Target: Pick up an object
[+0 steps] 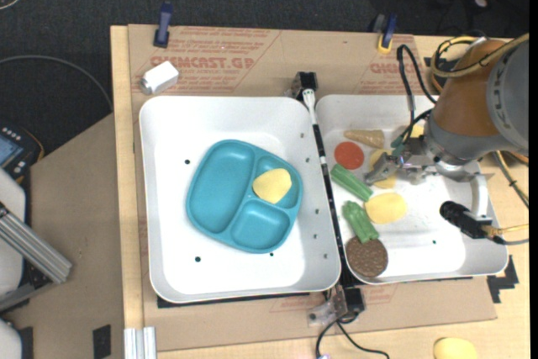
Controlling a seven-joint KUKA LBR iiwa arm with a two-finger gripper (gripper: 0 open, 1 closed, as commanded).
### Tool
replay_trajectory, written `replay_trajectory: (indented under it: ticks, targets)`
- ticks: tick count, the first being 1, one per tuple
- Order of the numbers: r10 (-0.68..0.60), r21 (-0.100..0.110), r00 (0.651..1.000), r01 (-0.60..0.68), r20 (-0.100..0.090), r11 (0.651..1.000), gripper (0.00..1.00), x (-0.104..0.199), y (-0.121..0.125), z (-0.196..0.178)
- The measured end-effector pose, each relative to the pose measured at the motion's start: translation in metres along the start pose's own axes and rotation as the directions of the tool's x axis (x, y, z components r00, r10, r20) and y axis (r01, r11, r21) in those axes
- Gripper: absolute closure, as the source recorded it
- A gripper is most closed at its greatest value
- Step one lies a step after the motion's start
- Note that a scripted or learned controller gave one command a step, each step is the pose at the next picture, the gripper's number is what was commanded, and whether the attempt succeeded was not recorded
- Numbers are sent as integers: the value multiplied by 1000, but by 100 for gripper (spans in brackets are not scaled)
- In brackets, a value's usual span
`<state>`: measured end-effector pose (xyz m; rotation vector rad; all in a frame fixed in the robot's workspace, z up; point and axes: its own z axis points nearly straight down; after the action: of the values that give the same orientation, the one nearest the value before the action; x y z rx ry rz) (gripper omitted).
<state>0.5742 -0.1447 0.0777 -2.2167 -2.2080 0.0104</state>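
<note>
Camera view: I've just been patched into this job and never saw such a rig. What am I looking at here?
One camera looks down at a slant on a bench with two white bins. The left bin holds a blue divided plate with a yellow piece on it. The right bin holds toy food: a red disc, green pieces, a yellow lump, a brown round. The grey-and-orange robot arm reaches in from the right, its hand low over those items.

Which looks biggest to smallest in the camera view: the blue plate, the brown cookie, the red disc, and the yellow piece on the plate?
1. Blue plate, clearly largest.
2. Brown cookie and the yellow piece on the plate look about alike; I won't rank them.
3. Red disc, smallest.
</note>
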Motion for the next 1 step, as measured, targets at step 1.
replay_trajectory:
  ticks: [1]
  targets:
    - [-2, -16, 1000, 2, 5, 1000, 100, -1, 5, -18]
